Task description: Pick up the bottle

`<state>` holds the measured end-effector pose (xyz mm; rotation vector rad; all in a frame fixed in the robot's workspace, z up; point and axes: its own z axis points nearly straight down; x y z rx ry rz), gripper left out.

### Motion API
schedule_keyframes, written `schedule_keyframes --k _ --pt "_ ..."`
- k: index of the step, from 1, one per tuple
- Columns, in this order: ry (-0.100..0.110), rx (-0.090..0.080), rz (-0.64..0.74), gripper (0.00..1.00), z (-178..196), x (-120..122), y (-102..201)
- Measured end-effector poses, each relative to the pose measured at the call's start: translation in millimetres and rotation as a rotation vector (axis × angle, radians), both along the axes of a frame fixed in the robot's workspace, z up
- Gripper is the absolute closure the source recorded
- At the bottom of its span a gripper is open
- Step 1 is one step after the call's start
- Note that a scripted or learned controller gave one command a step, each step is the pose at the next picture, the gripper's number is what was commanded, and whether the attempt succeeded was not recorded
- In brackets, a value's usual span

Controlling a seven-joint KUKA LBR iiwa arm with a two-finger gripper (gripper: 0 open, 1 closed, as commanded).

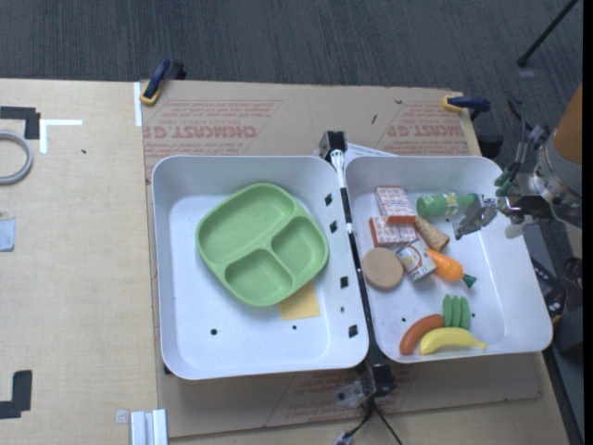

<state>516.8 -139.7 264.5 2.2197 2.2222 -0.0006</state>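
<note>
A: The green bottle (447, 204) lies on its side at the right bin's (519, 341) far end, the hand (474, 218) just beside it.

B: Likely light, slick plastic; a mid-body grasp looks safest. Whether the hand is released or clenched, nobody can tell.

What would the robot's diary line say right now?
gripper: beside green bottle, not holding | bottle: lying in right bin | green plate: left bin

We see even, bright overhead light, no harsh glare. White bins (250, 360) near blown out, wall detail washed. Soft short shadows under green plate (263, 243) and along bin walls. Dark floor at top grainy. Gripper (482, 217) at right edge slightly blurred. Overall resolution low; labels unreadable for us.
</note>
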Motion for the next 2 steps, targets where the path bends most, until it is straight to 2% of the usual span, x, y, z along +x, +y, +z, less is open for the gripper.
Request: schedule_keyframes --k 1,2 --pt "0.000 0.000 0.000 1.00 9.5 0.8 -0.1" --pt "-0.001 0.000 0.255 1.00 -16.3 -28.3 -39.4"
